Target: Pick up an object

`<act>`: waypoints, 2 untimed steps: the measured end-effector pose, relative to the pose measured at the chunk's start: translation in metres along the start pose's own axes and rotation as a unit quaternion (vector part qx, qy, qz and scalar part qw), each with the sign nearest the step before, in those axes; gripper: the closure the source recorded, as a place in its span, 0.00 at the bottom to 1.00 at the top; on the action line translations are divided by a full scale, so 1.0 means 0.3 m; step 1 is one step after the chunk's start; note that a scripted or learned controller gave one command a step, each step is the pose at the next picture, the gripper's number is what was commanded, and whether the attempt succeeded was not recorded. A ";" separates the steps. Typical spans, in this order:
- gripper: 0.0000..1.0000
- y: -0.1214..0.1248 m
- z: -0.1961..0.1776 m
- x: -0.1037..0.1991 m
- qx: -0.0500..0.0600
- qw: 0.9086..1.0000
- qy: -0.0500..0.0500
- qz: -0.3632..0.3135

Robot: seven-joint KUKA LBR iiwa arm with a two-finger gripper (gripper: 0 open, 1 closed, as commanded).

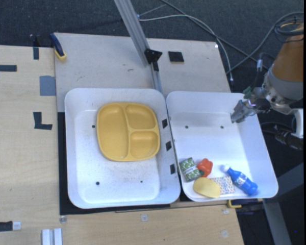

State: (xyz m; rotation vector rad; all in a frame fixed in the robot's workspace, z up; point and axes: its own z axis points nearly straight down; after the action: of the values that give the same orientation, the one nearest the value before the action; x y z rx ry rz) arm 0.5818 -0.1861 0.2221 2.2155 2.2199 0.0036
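Note:
Several small objects lie in the near corner of the right bin (214, 137): a green patterned packet (189, 168), a red piece (205, 166), a yellow lemon-like object (207, 188), a flat speckled white packet (224, 184) and a blue bottle (241, 181). My gripper (239, 112) hangs over the far right edge of that bin, well away from the objects, with nothing visibly between its fingers.
The left bin (81, 152) holds a yellow divided plate (128, 131). A slanted metal pole (132, 22) rises behind the bins. Cables (204, 27) run across the dark floor at the back, and the grey arm with its orange band (288, 60) comes in at the right.

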 end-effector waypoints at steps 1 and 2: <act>1.00 0.003 -0.073 0.001 0.002 1.000 0.001 0.000; 1.00 0.001 -0.079 0.149 0.003 1.000 0.002 -0.002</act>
State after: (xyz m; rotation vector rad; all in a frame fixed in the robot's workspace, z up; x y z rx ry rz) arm 0.5820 -0.1413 0.2458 2.2167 2.2281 0.0001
